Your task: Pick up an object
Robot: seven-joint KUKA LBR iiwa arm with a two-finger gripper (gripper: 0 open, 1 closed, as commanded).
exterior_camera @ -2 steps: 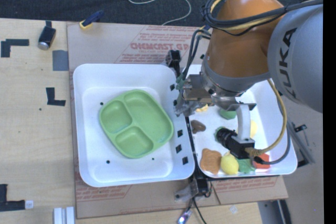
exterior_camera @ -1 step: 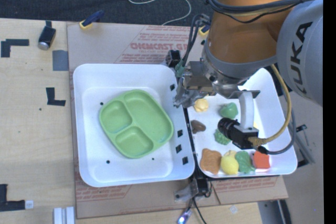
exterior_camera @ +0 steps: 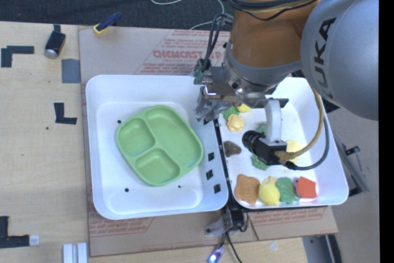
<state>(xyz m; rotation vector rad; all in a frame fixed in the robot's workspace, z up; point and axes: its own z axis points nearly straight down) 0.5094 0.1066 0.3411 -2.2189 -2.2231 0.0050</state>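
My gripper (exterior_camera: 208, 106) hangs low over the left edge of the right bin (exterior_camera: 320, 109), just above the divider between the two bins. The wrist and the orange band cover its upper part. Right beside it lie a small green piece (exterior_camera: 231, 113) and a pale yellow piece (exterior_camera: 236, 123). A small brown piece (exterior_camera: 232, 147) lies a little nearer the front. I see nothing held between the fingers.
A green divided plate (exterior_camera: 159, 143) lies in the left bin (exterior_camera: 98, 132). Along the right bin's front edge sit an orange toast-like piece (exterior_camera: 247, 189), a yellow lemon (exterior_camera: 269, 192), a green piece (exterior_camera: 285, 188) and a red block (exterior_camera: 306, 188).
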